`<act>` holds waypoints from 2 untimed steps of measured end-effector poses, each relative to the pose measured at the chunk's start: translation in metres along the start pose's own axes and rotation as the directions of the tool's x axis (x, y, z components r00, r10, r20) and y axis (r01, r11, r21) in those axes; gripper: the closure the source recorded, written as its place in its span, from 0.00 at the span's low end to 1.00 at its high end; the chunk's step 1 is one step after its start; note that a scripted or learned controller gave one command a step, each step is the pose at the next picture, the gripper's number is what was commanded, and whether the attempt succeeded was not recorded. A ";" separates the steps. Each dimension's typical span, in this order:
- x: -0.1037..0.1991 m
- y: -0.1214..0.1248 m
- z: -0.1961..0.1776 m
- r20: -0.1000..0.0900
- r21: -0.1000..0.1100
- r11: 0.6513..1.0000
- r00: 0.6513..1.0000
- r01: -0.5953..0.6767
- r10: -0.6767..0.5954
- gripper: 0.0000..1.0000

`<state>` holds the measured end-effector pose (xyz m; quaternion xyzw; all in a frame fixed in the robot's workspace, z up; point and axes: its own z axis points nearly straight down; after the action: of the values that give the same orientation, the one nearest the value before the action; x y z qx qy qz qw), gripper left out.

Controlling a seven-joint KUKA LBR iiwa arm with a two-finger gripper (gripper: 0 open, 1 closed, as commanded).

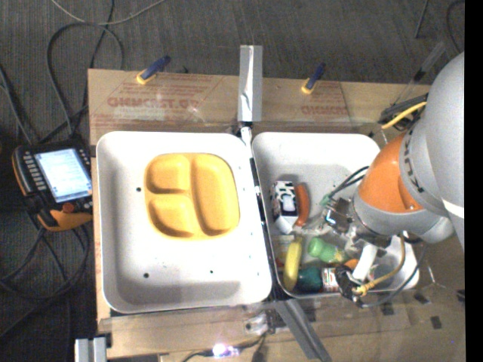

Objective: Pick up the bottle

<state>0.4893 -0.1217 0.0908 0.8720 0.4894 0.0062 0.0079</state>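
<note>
A light green bottle (323, 249) lies on its side in the front part of the right bin (317, 153). It rests between a yellow banana (293, 256) on its left and the arm on its right. My gripper (338, 234) is low over the bin, right at the bottle's right end and partly covering it. The grey wrist and orange band (389, 183) rise behind it to the right. Whether the bottle is actually gripped is hidden.
Around the bottle lie a white-and-black toy car (284, 197), an orange carrot (303, 202), a teal object (308, 280) and a small dark reddish item (330, 279). The left bin (121, 225) holds a yellow divided tray (192, 194). A pendant (56, 173) sits off the bench's left side.
</note>
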 end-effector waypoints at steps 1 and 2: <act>-0.001 -0.001 -0.009 0.002 0.005 1.000 1.000 -0.001 0.001 1.00; 0.044 -0.033 -0.092 0.017 0.019 0.933 0.933 -0.359 0.359 1.00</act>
<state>0.4823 -0.0662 0.1827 0.9468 0.3219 -0.0034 0.0004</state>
